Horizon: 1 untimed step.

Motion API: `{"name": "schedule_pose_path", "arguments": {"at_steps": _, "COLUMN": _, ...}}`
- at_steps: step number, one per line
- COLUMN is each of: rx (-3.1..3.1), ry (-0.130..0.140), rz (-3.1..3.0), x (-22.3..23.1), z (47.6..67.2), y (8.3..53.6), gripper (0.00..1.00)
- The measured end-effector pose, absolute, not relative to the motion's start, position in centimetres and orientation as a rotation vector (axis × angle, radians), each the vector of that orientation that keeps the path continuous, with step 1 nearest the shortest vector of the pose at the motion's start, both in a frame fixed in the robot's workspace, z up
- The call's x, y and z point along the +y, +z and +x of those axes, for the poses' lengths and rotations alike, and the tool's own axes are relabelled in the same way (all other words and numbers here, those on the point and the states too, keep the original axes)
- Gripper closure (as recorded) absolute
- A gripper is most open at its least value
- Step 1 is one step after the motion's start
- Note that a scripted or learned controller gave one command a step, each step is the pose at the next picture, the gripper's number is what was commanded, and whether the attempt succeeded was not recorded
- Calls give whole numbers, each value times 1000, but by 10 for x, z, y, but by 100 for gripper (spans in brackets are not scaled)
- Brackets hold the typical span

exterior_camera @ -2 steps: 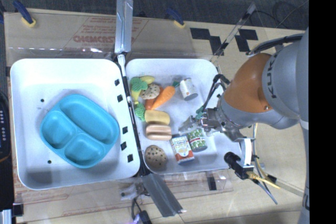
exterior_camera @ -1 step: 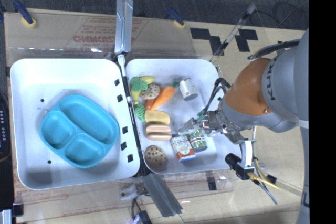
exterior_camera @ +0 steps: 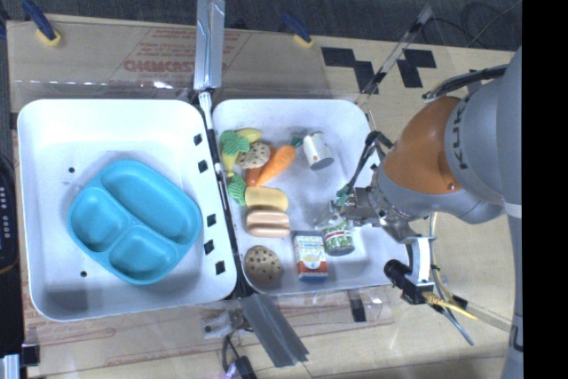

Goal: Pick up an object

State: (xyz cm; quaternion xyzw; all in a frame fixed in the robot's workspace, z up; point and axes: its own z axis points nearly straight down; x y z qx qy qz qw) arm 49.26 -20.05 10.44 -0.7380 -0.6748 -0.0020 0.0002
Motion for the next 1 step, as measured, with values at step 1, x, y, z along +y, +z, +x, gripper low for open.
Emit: {"name": "schedule_pose_path", "arguments": {"at_steps": 1, "rx": -2074, "ry": -6, "rz": -2365, "x": -171, "z": 488, "y": 230, "gripper": 100}}
